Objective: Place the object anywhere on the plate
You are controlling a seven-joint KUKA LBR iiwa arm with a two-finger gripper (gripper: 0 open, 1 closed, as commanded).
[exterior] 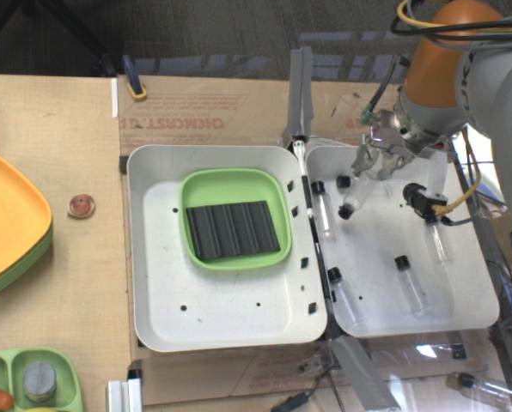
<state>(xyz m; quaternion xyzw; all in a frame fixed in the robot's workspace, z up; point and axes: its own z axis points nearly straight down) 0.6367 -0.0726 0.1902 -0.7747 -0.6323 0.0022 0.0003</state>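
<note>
A green plate (198,189) sits in the left white bin (153,299). On it lies a dark grey ribbed slab (234,228), flat and covering most of the plate. My gripper (369,160) hangs over the far left part of the right bin (471,307), under the arm's orange band. Just below it lies a clear tube with a black cap (349,202), slanting down to the left. Whether that tube touches the gripper is unclear.
Several more clear tubes with black caps lie in the right bin, one along its left wall (320,206) and one near the front (411,283). Outside the bins, orange plates (7,221), a small red knob (82,204) and a green tray (20,376) sit at the left.
</note>
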